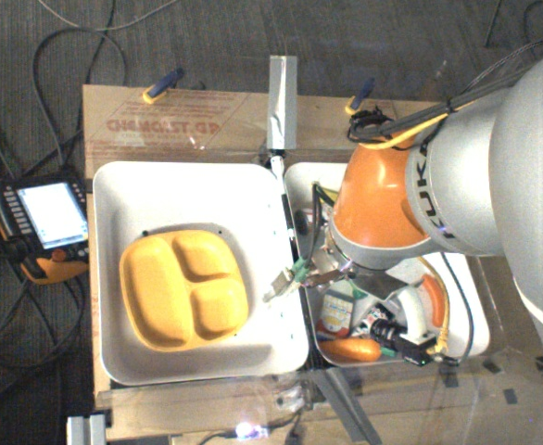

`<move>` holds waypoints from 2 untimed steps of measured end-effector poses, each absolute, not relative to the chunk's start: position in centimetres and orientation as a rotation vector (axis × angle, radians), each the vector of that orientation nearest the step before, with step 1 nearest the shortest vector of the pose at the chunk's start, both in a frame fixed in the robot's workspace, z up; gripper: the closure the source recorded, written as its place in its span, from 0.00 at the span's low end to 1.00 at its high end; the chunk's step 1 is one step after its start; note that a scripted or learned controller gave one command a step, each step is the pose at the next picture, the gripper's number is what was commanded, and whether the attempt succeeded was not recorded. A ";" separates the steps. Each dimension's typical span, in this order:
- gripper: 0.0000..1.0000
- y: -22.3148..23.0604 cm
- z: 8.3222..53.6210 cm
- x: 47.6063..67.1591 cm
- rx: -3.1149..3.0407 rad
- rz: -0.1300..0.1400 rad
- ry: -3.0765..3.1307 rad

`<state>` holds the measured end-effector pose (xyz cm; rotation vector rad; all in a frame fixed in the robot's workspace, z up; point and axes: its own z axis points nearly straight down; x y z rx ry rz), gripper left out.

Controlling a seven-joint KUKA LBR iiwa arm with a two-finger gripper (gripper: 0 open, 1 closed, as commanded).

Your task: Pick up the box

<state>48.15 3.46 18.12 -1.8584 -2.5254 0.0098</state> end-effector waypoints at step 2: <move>0.00 -12.2 16.0 57.0 -2.058 0.010 -2.370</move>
